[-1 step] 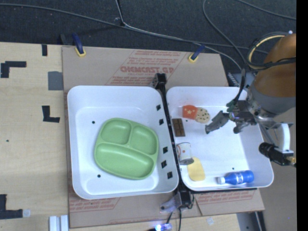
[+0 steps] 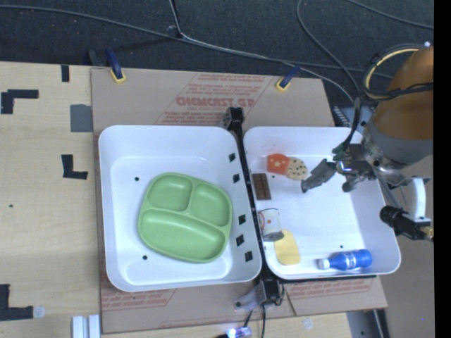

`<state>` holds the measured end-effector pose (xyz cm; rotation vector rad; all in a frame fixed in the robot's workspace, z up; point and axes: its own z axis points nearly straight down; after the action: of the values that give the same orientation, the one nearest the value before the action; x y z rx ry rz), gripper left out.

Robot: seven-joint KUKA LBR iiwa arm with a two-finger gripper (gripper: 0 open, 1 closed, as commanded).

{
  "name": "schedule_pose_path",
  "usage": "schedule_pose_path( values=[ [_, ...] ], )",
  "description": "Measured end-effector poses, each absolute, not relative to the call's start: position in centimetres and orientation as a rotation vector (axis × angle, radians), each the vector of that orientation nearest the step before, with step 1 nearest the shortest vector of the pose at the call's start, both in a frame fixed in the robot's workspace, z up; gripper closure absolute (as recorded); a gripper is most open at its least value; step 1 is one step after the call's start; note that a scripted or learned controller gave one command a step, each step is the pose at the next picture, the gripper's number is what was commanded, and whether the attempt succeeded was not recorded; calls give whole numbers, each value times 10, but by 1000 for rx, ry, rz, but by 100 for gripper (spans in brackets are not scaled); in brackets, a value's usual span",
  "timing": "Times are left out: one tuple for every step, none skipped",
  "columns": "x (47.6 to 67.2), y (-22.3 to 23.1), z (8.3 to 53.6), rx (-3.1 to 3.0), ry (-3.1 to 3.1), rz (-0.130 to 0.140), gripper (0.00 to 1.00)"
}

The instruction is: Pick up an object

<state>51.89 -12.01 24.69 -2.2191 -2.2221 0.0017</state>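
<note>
the arm (image 2: 398, 111) comes in from the right and hangs over the right bin (image 2: 366, 220), its orange band up near the edge of the view. the gripper (image 2: 331, 178) sits above the bin's upper middle, its two dark fingers (image 2: 315, 177) spread apart with nothing between them; one points left toward the small things near the divider, the other sits closer to the wrist.

just left of that leading finger lie an orange block (image 2: 277, 163) and a round tan cookie (image 2: 297, 168), touching each other, near the bin's top left corner. below them, hard against the divider, is a small brown bar (image 2: 261, 186). further down is a small clear cup (image 2: 270, 222), and just below it a pale yellow piece (image 2: 287, 248), the two close together. a blue bottle (image 2: 346, 260) with a white cap lies on its side along the bin's near wall, well apart from the rest. the middle of this bin's floor under the gripper is bare white.

the left bin (image 2: 120, 160) holds a green divided plate (image 2: 184, 217), lying flat and slightly turned, taking up most of its floor. both bins rest on a sheet of cardboard (image 2: 211, 101) held by clips at its far edge, and black cables (image 2: 232, 48) run across the dark floor behind.
</note>
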Motion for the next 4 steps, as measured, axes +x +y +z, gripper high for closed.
schedule_pose_path(
  values=[
    [513, -113, 190, -2217, -2219, 6, 0],
    [516, -103, 132, -2215, -2219, 7, 0],
    [522, -103, 109, -2225, -2231, -16, 0],
    [522, -102, 119, -2224, -2229, -18, 100]
  ],
)
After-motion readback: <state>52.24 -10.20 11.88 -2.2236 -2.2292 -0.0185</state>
